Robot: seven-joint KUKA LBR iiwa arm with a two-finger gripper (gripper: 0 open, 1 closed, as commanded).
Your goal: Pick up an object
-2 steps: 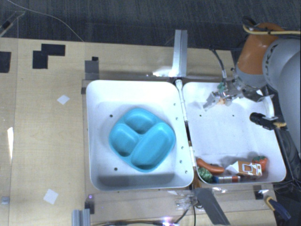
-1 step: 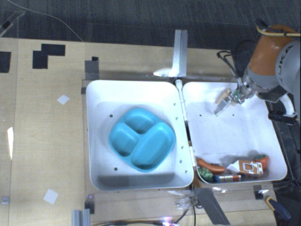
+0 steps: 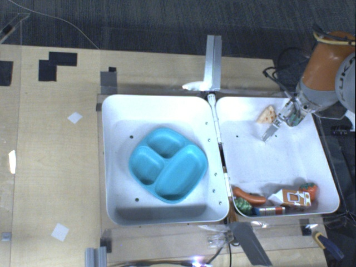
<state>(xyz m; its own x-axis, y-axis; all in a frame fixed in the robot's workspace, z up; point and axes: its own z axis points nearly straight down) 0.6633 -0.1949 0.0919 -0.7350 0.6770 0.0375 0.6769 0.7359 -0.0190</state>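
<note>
Your gripper [image 3: 271, 131] hovers with fingers spread in the right bin [image 3: 328, 166], just below the tan wedge [image 3: 267, 115] at its back wall; it looks light, rigid, so pinch across its flat sides.

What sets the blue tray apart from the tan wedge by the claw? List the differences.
The blue tray is large with three compartments; the tan wedge is small and solid. The tray lies mid left bin; the wedge sits near the right bin's far wall, beside the claw. Both rest loose on a white floor.
</note>
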